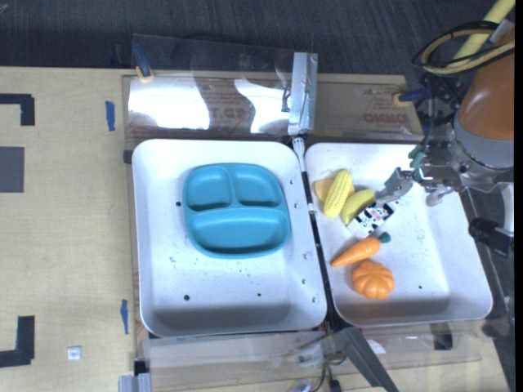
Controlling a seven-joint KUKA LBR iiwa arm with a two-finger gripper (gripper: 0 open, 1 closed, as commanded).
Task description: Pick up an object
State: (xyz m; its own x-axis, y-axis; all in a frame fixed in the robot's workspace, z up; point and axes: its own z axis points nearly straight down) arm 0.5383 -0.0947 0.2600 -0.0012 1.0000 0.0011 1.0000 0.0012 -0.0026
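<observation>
The right bin [441, 260] holds several toy foods at its left side. A yellow corn cob [337, 191] lies near the bin's upper left, with a yellow-green piece [356, 206] beside it. Below them lie an orange carrot [356, 251] and an orange pumpkin [373, 279]. My gripper [386, 199] hangs low over the bin, just right of the yellow-green piece and above the carrot. It reaches in from the arm's wrist [445, 170] at the right. I see nothing clearly held in it.
The left bin [163, 284] carries a blue divided plate [237, 209]. A metal divider [301, 96] and a clear panel stand behind the bins. The arm's orange band [490, 104] and cables sit at the upper right.
</observation>
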